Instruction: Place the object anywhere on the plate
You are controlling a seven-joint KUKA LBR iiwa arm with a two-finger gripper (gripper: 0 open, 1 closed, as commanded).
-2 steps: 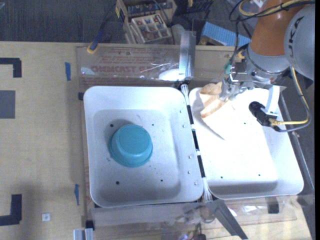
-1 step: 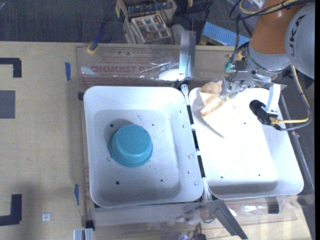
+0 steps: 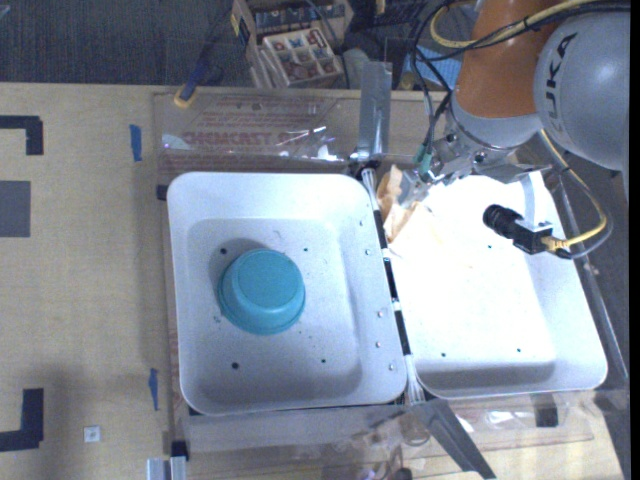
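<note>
item 1: plate (image 3: 262, 290), blue, round, lying in the left bin (image 3: 200, 208), roughly at its middle. item 2: object (image 3: 400, 208), pale tan, indistinct in glare, at the near-left top corner of the right bin (image 3: 500, 358), just beside the divider (image 3: 385, 258). item 3: gripper (image 3: 425, 178), above the object; grip state cannot be told. key relation: plate lies left of and below the gripper, across the divider, well apart.

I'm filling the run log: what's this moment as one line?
gripper: over right bin far-left corner | tan object: by divider | blue plate: left bin, bare
</note>
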